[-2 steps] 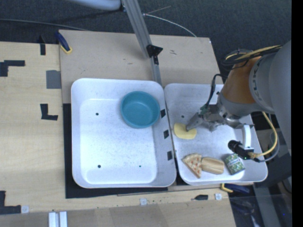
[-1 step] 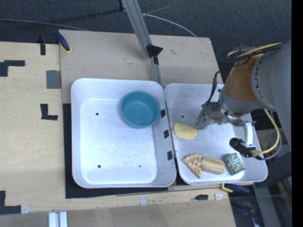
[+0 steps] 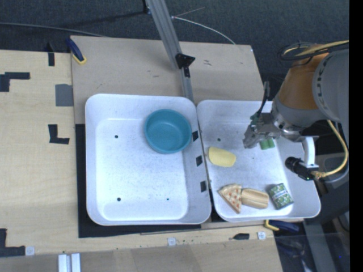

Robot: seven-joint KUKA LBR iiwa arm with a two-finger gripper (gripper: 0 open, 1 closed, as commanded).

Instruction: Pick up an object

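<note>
My gripper (image 3: pixel 258 136) hangs over the upper right part of the right bin (image 3: pixel 227 115). A small green object (image 3: pixel 267 144) shows right at its lower edge, touching or just under it; I cannot tell whether it is gripped. Below and to the left lies a yellow lemon-like piece (image 3: pixel 221 157). Along the bin's front edge lie a pizza slice (image 3: pixel 229 196), a tan bread roll (image 3: pixel 254 198) and a small green can (image 3: pixel 279 195). A blue bowl (image 3: pixel 167 130) stands upright in the left bin (image 3: pixel 113 169), near its back right corner.
A grey metal pole (image 3: pixel 170 35) slants down from the top to the seam between the bins. The arm's grey body and orange band (image 3: pixel 306 89) crowd the right bin's right side, with cables (image 3: pixel 334 152) hanging beside it.
</note>
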